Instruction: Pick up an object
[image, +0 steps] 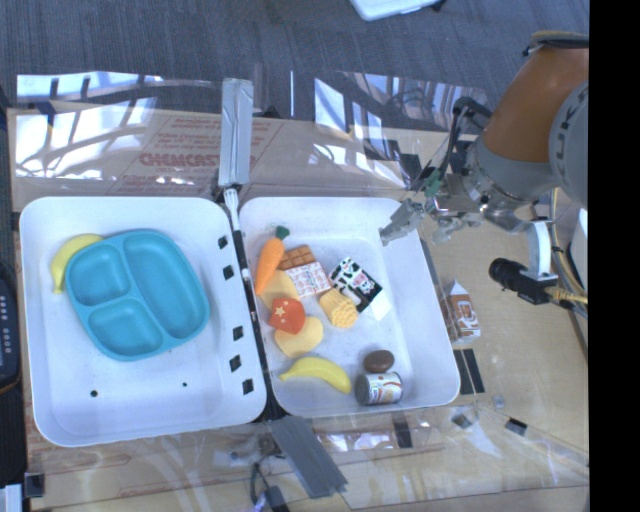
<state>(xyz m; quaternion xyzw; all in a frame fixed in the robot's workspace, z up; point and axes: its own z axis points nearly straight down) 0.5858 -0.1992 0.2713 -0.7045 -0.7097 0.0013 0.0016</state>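
Observation:
The right bin (432, 330) holds several toy foods. An orange carrot (268, 262) lies at its left, with a brown and white wafer block (303, 272) beside it. A black-and-white patterned block (356, 283) sits near the middle. In front of these lie a red fruit (288, 315), a yellow corn piece (340, 308), a banana (316, 373), a brown disc (378, 360) and a small can (380, 388). My gripper (398, 226) hangs over the bin's back right corner, above and apart from the objects, with nothing visibly held.
The left bin (60, 400) carries a blue divided plate (135, 292) with a yellow banana (68, 255) at its back left edge. A small carton (462, 312) lies on the bench just right of the right bin. A black cylinder (515, 277) juts out at the far right.

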